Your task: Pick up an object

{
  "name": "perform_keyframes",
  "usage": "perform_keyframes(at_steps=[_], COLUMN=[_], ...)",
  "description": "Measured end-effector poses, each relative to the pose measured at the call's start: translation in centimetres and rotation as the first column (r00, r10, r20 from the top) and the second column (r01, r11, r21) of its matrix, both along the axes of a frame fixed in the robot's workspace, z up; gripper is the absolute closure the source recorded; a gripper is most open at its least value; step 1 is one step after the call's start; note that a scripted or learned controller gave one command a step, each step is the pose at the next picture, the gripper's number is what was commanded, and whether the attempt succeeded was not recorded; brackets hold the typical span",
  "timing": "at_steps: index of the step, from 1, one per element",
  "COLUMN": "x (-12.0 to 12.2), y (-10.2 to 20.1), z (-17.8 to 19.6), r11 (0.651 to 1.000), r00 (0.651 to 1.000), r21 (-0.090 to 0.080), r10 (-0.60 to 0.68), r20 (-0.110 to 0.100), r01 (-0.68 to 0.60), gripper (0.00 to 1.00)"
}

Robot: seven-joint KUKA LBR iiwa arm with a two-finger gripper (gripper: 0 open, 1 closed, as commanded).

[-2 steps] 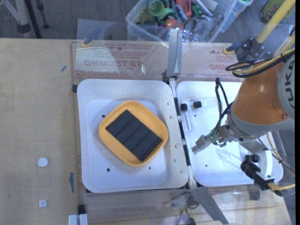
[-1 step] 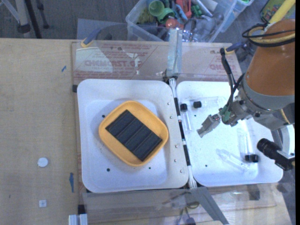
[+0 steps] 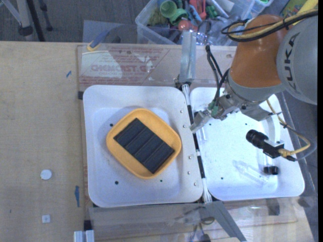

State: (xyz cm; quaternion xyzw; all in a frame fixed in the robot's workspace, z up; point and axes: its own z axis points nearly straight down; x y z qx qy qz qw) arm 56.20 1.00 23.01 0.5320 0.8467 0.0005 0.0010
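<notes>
Arm (image 3: pixel 262 59) low, wrist angled left

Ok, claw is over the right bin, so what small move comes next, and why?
Probably shift left across the divider toward the yellow pad. The claw sits at the right bin's left edge, above bare floor. The pad, lying flat in the left bin, is the one clear object to pick.

From my seat, the yellow tray (image 3: pixel 144 142) at nine o'clock looks smooth matt plastic with dark ribbed panels. Both white bins (image 3: pixel 96 150) read as matt moulded plastic. The bench (image 3: pixel 35 110) looks like pale wood, and the arm's orange band (image 3: pixel 255 49) shines glossy.
</notes>
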Motion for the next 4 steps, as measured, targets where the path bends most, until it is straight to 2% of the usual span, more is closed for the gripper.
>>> perform_keyframes(at_steps=[1, 2, 3, 4], x=[-6.7, -1.1, 4.9, -4.8], y=[-2.0, -4.0, -2.5, -4.9], z=[-4.6, 4.9, -4.5, -2.7], r11=[1.000, 1.000, 0.999, 0.987], r00=[1.000, 1.000, 0.999, 0.987], r21=[0.000, -0.001, 0.000, 0.001], r10=[0.006, 0.020, -0.043, -0.162], r20=[-0.002, 0.001, -0.002, -0.003], r01=[-0.006, -0.020, 0.043, 0.162], gripper=[0.00, 0.00, 0.00, 0.00])
